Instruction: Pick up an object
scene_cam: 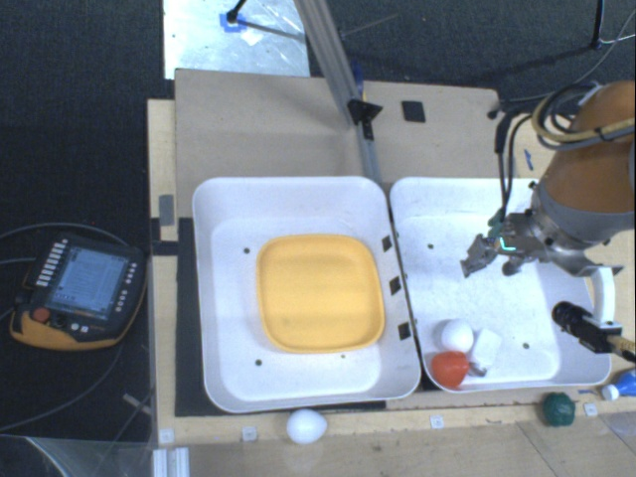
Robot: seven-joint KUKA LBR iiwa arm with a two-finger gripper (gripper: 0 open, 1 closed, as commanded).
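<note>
My gripper (pixel 492 258) hangs over the upper middle of the right bin (pixel 437 207), open, with nothing between its fingers. Below it, in that bin's near left corner, lie a white ball (pixel 457 336), a red-orange rounded object (pixel 450 369) and a small white block (pixel 487 347), all close together. These three lie well clear of the gripper, toward the front. A large yellow square plate (pixel 320 291) fills the middle of the left bin (pixel 224 227).
A white egg-shaped object (pixel 306 425) lies on the bench in front of the left bin. A green ball (pixel 557 408) and a small blue thing (pixel 618 390) lie outside the right bin's front right corner. A control pendant (pixel 78 288) rests far left.
</note>
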